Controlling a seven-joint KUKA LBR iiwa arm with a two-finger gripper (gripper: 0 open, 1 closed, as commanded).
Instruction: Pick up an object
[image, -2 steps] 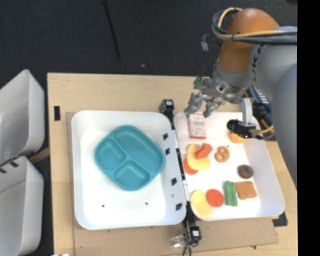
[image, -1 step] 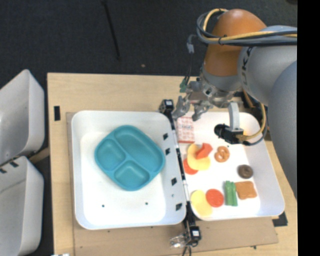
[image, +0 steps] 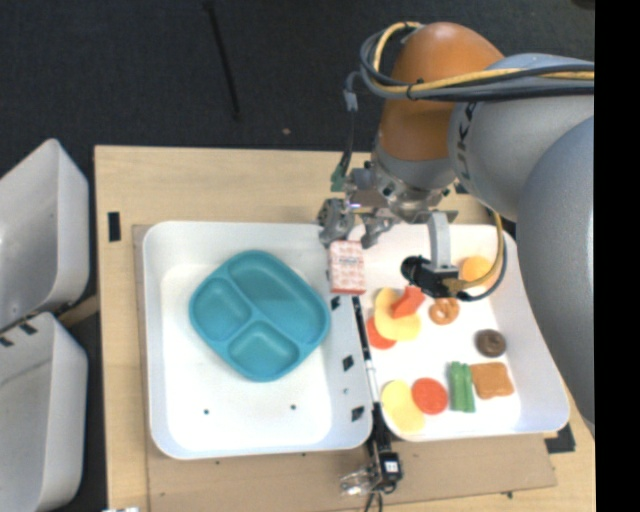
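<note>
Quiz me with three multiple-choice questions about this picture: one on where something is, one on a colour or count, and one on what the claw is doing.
1. Where is the tray?
A. In the left bin
B. In the right bin
C. On the bare bench

2. What colour is the tray?
A. Red
B. Teal blue
C. Yellow

3. What is the claw doing?
A. Resting on the tray
B. Gripping the donut
C. Holding a small packet

Answers:
1. A, as the tray lies flat inside the left bin, while the toy foods fill the right bin.
2. B, as its three compartments are all teal blue.
3. C, as the red-and-white packet hangs between the fingers above the wall between the bins; the brown donut lies apart in the right bin.
</note>
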